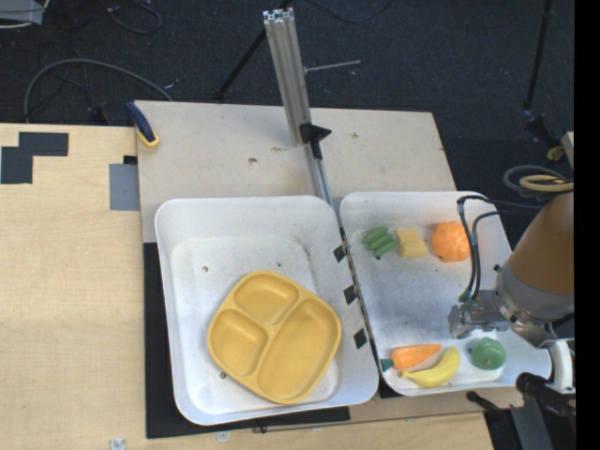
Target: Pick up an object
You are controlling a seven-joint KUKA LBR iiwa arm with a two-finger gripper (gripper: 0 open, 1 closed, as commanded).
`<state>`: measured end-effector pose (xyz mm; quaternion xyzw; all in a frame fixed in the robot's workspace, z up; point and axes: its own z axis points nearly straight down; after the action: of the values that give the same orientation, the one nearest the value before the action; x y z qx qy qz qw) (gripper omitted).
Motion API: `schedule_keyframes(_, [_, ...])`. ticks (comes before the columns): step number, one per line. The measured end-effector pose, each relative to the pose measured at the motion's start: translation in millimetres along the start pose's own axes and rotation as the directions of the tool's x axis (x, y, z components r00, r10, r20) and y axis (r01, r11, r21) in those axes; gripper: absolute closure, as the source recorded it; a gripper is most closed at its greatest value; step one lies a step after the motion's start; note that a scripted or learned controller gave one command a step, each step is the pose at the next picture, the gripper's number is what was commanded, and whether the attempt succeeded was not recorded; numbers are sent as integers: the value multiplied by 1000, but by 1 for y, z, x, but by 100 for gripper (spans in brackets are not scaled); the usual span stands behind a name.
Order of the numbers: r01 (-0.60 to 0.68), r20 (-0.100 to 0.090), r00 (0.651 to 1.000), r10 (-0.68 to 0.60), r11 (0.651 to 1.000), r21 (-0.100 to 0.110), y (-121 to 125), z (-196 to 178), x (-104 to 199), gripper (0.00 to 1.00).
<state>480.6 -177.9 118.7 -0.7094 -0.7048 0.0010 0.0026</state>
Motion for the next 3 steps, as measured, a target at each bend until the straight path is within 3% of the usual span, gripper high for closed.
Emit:
schedule_keyframes(2, [7, 3, 1000, -7, 1000, -8, 2, -106, -3, 100])
schedule_keyframes(3, [13, -1, 1000, -13, 1000, -3, 5, -105, 55, 100])
